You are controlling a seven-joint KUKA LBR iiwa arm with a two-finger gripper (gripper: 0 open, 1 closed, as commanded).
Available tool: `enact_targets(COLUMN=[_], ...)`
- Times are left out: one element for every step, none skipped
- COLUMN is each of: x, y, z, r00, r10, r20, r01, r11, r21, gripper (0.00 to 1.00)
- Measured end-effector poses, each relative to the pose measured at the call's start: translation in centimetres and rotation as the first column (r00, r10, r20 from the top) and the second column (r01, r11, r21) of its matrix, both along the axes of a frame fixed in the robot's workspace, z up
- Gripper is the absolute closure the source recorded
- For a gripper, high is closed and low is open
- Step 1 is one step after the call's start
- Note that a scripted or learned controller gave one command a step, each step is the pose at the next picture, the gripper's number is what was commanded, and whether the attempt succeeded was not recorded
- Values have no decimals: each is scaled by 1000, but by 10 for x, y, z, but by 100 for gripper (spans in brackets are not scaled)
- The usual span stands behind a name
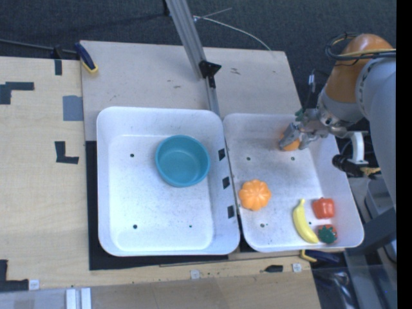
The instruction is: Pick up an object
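Both shallow bins, the left bin [116,172] and the right bin [270,159], look like smooth white plastic, matt and lightly speckled with dark marks. The blue bowl [183,160] looks like smooth plastic with a soft sheen. The orange pumpkin [255,194], the yellow banana [304,222] and the red pepper [324,207] have the even, slightly glossy look of moulded plastic. The desk [38,172] shows a pale wood-grain surface, matt, patched with dull grey tape. The slanted bar [187,28] looks like brushed metal.
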State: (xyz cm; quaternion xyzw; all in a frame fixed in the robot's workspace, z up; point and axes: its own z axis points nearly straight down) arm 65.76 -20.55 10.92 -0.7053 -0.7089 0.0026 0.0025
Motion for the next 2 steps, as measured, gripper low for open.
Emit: enact_targets(x=[-5, -13], y=[1, -1], z=[41, 91], r00=[1000, 1000], r10=[-3, -3], r20=[7, 7], r01=[3, 3], r11=[1000, 1000], r21=[-1, -1], gripper=[100, 100])
